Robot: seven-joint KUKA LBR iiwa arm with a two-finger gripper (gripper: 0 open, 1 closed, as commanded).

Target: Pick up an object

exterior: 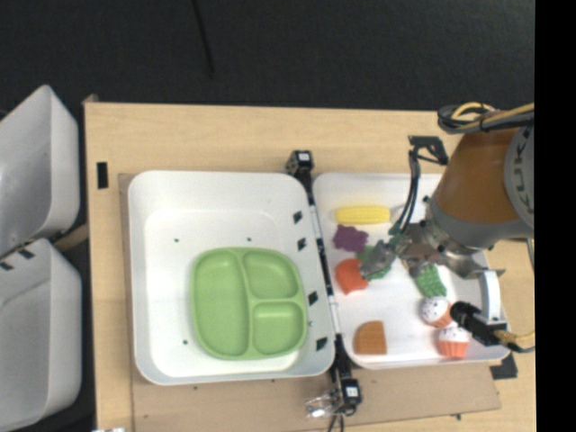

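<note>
The right bin [396, 358] holds several small items: a yellow corn cob [363, 214], a purple piece [350, 238], a red-orange piece [350, 278], a green piece [430, 282], a brown piece [370, 337], a white ball [433, 310] and an orange cupcake-like toy [453, 341]. My gripper [384, 256] hangs low over the middle of this bin, just right of the purple piece and above the red-orange one. A bit of green shows right beside its tip. The orange wrist band [477, 183] and the grey arm cover the bin's right side.
The left bin [153, 241] holds a light green divided plate [249, 302]. A black divider with clips [317, 259] runs between the two bins. Cables [416, 187] trail from the wrist over the right bin's back edge.
</note>
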